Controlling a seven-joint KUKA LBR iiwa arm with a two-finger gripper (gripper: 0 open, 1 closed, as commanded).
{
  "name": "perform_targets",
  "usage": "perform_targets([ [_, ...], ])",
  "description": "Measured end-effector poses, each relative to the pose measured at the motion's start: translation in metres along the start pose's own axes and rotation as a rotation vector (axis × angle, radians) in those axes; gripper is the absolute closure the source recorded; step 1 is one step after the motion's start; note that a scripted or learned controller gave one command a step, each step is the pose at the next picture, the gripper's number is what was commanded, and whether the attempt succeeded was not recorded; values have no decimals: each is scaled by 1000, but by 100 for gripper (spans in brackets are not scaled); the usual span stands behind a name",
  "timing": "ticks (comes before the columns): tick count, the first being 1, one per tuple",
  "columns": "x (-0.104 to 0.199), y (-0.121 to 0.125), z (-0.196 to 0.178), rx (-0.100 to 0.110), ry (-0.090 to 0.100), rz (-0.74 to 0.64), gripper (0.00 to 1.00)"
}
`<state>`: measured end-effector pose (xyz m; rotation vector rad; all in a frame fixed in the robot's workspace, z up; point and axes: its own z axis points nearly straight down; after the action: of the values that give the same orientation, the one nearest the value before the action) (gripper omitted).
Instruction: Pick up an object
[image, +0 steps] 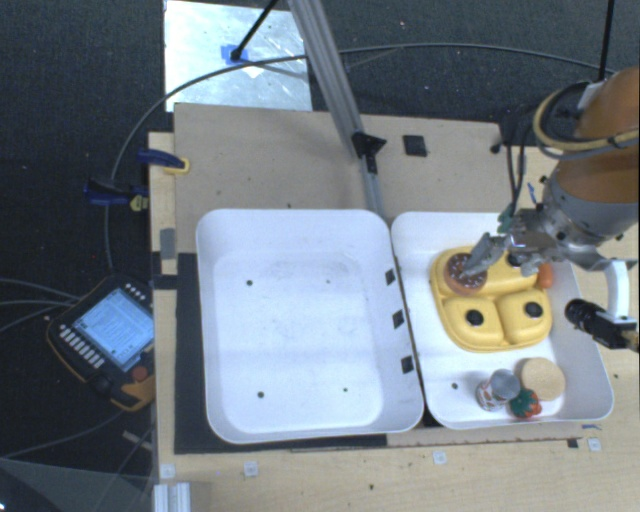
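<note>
In the right bin (590, 400) lies a yellow moulded toy (495, 312) with two dark holes on its top. A round brown piece (462, 270) sits on its upper left corner. My gripper (484, 258) reaches in from the right and hangs low over that corner, its tip right by the brown piece. Contact between them is hidden by the angle. A small orange piece (545, 276) lies by the toy's right side, under the wrist.
Near the right bin's front wall lie a silvery can (496, 389), a tan disc (543, 375) and a green-and-red piece (523, 404). The left bin (215, 300) stands beside it. A grey pole (340, 90) slants across the back. A pendant (108, 335) lies far left.
</note>
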<state>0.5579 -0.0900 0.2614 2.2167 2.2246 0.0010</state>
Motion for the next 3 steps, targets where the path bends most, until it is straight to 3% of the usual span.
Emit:
perform_targets([
  [2,-8,-16,113,5,1,3,0],
  [3,-12,-18,151,-8,-4,3,0],
])
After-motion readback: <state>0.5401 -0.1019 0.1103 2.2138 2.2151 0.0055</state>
